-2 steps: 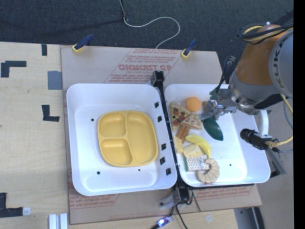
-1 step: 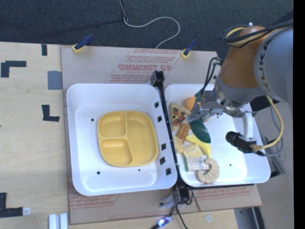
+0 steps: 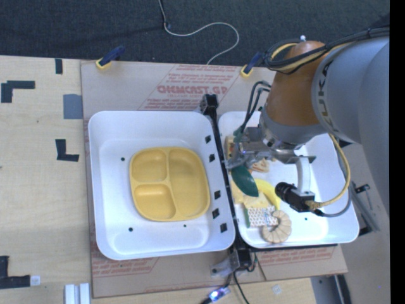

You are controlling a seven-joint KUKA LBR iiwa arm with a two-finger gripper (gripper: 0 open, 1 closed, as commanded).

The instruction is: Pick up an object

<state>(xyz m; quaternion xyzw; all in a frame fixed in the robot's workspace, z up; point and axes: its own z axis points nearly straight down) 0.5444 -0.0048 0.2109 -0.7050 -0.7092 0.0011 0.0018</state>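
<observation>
1. The worktop [image 3: 38, 170] is pale wood with dark marks along its left side; a brown cardboard sheet [image 3: 183, 94] with red print lies on it under both bins, held at its far edge by two blue-and-yellow clamps [image 3: 109, 57]; a thin white cable [image 3: 190, 24] curls over the dark floor past the far edge.
2. The arm [image 3: 342, 81], grey with an orange band, reaches in from the right edge of the worktop and hangs over the far half of the right bin; black and yellow cables loop around its wrist.
3. The left bin [image 3: 101, 170] is white and shallow, toward the middle of the worktop; a yellow divided plate [image 3: 169, 183] with three compartments lies flat near its centre.
4. The right bin [image 3: 335, 227] touches the left bin along a black divider with clips; its objects crowd the left side, against that divider.
5. The pincer [image 3: 243, 159] is low over the far-left part of the right bin, just above the clutter; whether it is wide or narrow cannot be told, and nothing can be seen held in it.
6. A green leaf-shaped object [image 3: 244, 181] lies just beside the pincer toward the near edge; a yellow piece [image 3: 267, 195] lies next to it.
7. A round tan biscuit-like ring [image 3: 277, 227] sits at the near-left of the right bin, touching a small white dotted piece [image 3: 256, 216].
</observation>
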